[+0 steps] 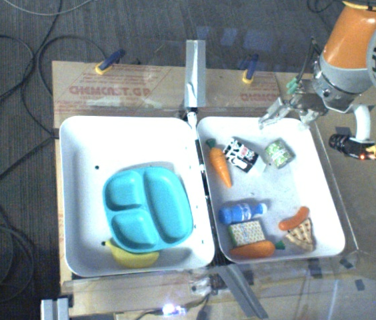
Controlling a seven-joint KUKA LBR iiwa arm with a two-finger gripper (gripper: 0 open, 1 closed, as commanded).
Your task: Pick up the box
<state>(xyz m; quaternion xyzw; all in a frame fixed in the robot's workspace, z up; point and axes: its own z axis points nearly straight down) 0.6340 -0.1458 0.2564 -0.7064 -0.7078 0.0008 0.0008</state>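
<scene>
A small black-and-white patterned box [241, 155] lies tilted in the back half of the right bin [328, 199]. A second, tan patterned box [247, 232] lies near that bin's front, beside a blue bottle [241, 213]. My gripper [286, 115] hangs over the right bin's back rim, above and to the right of the black-and-white box and apart from it. Its fingers are spread open with nothing between them.
The right bin also holds a carrot [221, 166], a green can [279, 153], a red sausage [293, 219], a waffle-like wedge [301, 235] and an orange piece [253, 249]. In the left bin [81, 145] a blue divided plate [149, 207] covers a banana [133, 257].
</scene>
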